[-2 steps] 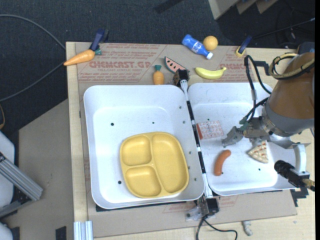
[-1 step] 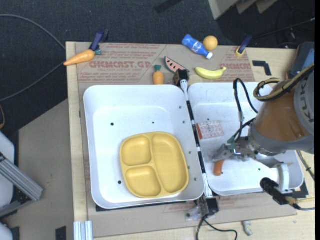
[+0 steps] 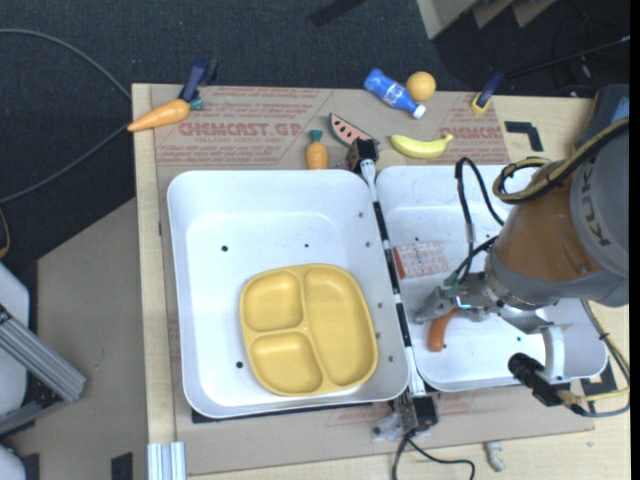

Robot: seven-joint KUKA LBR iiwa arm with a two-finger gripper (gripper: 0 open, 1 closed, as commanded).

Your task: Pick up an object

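Pincer (image 3: 447, 306) seemingly touches orange sausage (image 3: 438, 334) (right bin (image 3: 480, 368)).

Surfaces: mostly plastic over a cardboard-brown bench
Both bins, left bin (image 3: 190, 208) and right bin (image 3: 430, 183), smooth white plastic, slight sheen; yellow divided tray (image 3: 306, 328) matt plastic; bench top (image 3: 250, 118) dull printed board; toy banana (image 3: 421, 146) glossy; arm (image 3: 570, 238) with a satin orange band, grey casing smooth
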